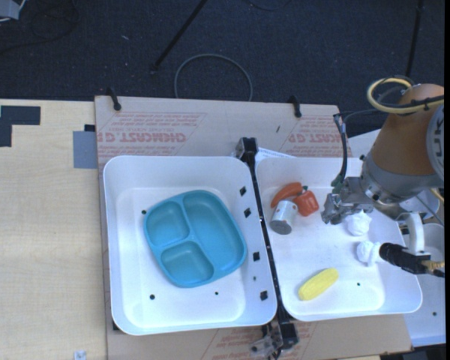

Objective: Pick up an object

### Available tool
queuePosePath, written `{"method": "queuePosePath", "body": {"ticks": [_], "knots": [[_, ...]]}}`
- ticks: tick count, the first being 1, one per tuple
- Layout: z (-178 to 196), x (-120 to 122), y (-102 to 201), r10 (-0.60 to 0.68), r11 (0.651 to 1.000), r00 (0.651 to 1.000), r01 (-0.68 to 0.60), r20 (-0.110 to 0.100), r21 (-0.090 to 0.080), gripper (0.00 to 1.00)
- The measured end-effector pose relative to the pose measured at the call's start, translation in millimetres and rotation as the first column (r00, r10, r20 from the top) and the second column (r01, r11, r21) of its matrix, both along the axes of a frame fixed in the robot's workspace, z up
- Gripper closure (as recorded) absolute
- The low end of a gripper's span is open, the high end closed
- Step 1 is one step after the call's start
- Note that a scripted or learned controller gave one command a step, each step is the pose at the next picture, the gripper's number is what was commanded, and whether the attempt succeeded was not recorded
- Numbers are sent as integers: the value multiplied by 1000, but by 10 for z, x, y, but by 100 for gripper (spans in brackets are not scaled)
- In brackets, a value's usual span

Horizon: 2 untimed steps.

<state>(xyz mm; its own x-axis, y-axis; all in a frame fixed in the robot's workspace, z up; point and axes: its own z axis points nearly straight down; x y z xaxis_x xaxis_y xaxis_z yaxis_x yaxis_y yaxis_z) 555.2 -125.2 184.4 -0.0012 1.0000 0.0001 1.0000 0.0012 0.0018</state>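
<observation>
The right bin (405,302) served as landmark: to its left, the left bin (127,201) held a blue divided plate (193,237). The hand (343,207) hung over the right bin's right-centre, its grip unclear. Inside lay yellow corn (318,283), a metal cup (283,217), an orange piece (294,195).

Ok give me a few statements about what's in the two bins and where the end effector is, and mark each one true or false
1. The blue divided tray lies in the left bin. True.
2. The yellow corn cob lies in the left bin. False: it lies in the right bin, near the front.
3. The end effector is over the right bin. True.
4. The blue divided tray holds the orange object. False: that object lies in the right bin beside the small metal cup.
5. The corn cob is held in the end effector. False: it lies on the bin floor, apart from it.
</observation>
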Motion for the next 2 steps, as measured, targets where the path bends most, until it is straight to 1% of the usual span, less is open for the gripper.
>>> {"method": "queuePosePath", "body": {"ticks": [1,2], "knots": [[429,-16,-43,-1,1000,1000,1,0,-1,100],[667,-12,-54,-1,1000,1000,1,-1,0,100]]}}
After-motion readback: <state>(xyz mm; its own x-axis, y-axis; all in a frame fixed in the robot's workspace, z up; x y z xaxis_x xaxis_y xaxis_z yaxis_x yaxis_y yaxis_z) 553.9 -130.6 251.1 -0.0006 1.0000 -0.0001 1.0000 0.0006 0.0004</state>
